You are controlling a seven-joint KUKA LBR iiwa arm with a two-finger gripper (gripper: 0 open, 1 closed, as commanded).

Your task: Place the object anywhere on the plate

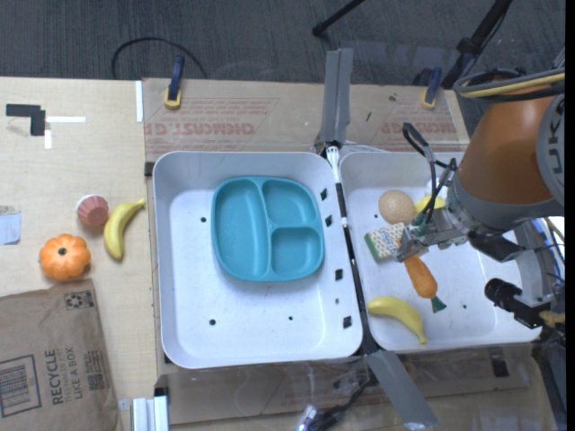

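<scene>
Gripper (415,245): sitting at centre right of the frame, low inside the right bin (467,330), at the end of the grey arm (508,164) with its orange band; whether it is spread or pressed together cannot be told from this view. It is hanging right over the top end of a carrot (421,279), but the carrot cannot be seen between its tips.

Carrot: lying on the right bin floor, orange, slanting down to the lower right, with a dark green end.

Sponge (384,241): patterned, lying just left of the gripper.

Pale round ball (396,206): sitting above the sponge, in the upper part of the right bin.

Banana (398,315): lying below the carrot, near the bin's lower left corner.

Plate (268,228): blue, three compartments, resting in the upper middle of the left bin (180,312), nothing on it.

Bench (72,151), left of frame: a second banana (119,229), a pink cupcake (92,211) and a small pumpkin (65,258) sitting close together, above a brown cardboard sheet (54,357).
</scene>
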